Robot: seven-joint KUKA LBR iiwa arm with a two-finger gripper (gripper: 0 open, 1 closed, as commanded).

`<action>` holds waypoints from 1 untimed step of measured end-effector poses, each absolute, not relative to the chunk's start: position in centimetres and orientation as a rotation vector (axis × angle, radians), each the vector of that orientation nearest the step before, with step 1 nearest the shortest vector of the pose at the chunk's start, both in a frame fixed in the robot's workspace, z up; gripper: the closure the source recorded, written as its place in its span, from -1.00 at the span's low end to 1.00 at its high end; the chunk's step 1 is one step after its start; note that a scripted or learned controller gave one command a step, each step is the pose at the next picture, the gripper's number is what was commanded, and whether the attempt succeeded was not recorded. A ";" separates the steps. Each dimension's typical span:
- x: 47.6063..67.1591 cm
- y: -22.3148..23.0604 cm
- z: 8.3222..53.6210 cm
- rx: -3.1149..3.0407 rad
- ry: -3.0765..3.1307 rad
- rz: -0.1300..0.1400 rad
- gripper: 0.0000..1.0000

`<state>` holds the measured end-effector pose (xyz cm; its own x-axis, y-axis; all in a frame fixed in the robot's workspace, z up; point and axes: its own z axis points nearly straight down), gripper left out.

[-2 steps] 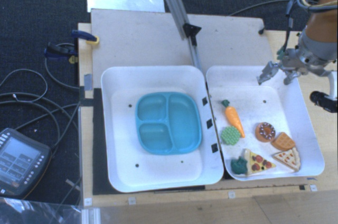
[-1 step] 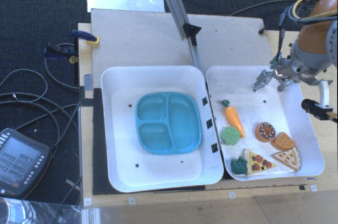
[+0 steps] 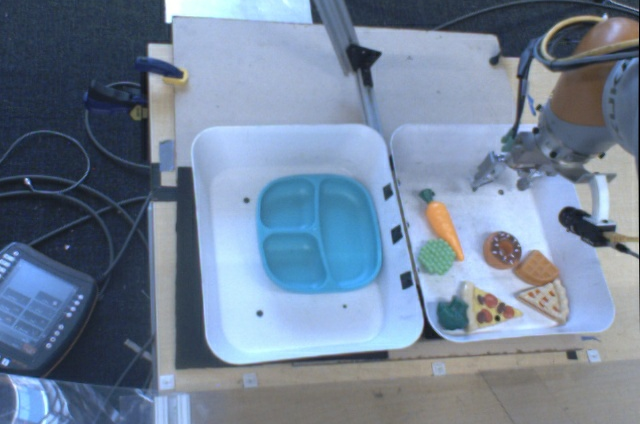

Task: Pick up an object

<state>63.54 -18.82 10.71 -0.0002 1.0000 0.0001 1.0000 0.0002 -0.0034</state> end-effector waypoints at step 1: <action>63.8 -18.8 12.2 -2.225 -2.225 -0.004 1.00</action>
